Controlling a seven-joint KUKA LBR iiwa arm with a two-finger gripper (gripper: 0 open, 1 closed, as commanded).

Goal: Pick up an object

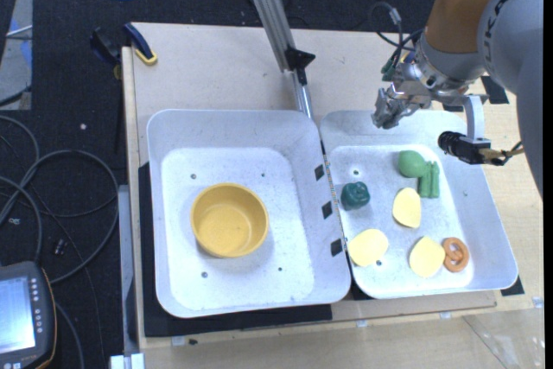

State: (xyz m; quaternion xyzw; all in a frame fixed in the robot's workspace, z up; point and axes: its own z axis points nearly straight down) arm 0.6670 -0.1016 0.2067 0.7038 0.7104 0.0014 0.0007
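The arm [492,4] enters from the right, its orange band above the wrist, and carries the gripper [386,115] above the far edge of the right bin [484,212], near that bin's back left corner. The gripper is dark and small in the camera view, and whether it is spread or pressed together cannot be told; nothing is visible between its tips. In the right bin lie several things, all apart from the gripper: a green pepper-like piece [419,169] nearest to it, a dark green lump [355,195] beside the bin's left wall, a pale yellow piece [407,207] in the middle, two more yellow pieces [369,247] [426,257] toward the near edge, and an orange pretzel-shaped ring [455,254] touching the second of them. The left bin [173,143] holds a yellow bowl [229,219], upright, left of its centre. Both bins rest on the tan bench [216,65].
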